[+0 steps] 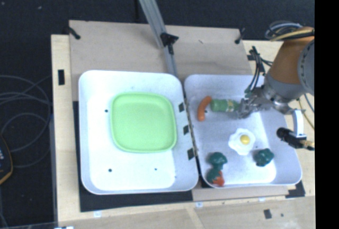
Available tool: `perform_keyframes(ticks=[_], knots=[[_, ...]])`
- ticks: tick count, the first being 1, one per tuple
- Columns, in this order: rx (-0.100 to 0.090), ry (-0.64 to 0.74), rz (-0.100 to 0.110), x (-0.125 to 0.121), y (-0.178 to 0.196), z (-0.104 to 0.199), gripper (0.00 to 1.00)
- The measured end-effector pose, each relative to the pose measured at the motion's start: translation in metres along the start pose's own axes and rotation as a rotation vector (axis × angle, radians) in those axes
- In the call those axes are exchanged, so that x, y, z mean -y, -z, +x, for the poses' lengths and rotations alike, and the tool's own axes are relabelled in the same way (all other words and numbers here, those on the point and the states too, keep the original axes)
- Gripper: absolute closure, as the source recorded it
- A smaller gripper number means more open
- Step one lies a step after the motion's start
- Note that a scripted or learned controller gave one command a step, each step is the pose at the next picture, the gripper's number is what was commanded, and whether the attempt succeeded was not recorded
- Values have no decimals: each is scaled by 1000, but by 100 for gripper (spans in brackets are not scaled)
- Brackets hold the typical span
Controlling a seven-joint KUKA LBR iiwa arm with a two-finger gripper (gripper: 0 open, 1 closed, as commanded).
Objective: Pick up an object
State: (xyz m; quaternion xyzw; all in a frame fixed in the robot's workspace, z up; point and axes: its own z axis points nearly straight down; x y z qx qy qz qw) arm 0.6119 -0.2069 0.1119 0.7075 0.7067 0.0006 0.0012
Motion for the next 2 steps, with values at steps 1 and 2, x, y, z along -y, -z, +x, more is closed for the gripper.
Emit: perform_keyframes(ticks=[1,2], knots=[[1,0,-4,0,61,-7,100],[0,1,-1,0,92,-8,100]])
